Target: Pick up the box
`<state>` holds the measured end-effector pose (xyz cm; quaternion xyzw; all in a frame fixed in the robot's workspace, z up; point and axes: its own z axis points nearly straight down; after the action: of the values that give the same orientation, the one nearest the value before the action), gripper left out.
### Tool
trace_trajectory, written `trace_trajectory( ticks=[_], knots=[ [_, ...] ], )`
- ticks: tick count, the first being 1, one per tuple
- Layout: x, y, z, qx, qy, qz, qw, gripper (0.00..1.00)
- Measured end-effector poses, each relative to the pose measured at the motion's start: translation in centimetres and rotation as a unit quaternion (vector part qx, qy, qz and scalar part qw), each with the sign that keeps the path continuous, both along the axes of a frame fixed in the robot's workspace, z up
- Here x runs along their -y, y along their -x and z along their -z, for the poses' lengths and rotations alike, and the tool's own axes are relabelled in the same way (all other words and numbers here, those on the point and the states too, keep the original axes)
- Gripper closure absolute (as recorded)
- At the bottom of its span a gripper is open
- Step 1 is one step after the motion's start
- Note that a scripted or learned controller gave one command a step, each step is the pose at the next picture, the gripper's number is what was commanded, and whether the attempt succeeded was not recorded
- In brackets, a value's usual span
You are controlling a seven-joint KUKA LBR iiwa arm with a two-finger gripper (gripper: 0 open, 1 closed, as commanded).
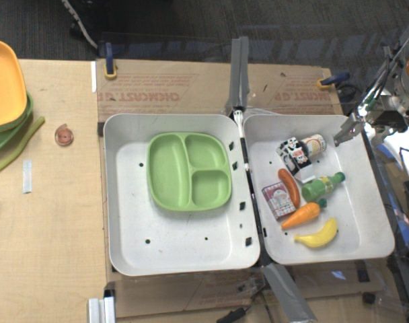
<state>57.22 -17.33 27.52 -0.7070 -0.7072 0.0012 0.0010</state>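
The box (278,200) is small, flat and pink-and-white, and lies in the right bin (373,200) left of its middle. A red sausage (289,186) rests against its upper right side and a carrot (301,215) lies just below it. My gripper (356,121) hangs at the bin's upper right rim, well to the right of and above the box, touching none of the objects. The arm enters from the right edge and is partly cut off there.
The right bin also holds a black-and-white carton (294,153), a pale bottle (313,145), a green bottle (322,186) and a banana (318,235). A green divided plate (189,171) sits in the left bin (124,207). Yellow and green dishes (4,93) lie far left.
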Motion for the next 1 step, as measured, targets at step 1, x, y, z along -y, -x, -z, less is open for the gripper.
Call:
trace_trajectory(
  ticks=[1],
  knots=[
    [-6.35, 4.16, 7.6, 0.0, 0.0, 0.033, 0.9995, 0.0]
  ],
)
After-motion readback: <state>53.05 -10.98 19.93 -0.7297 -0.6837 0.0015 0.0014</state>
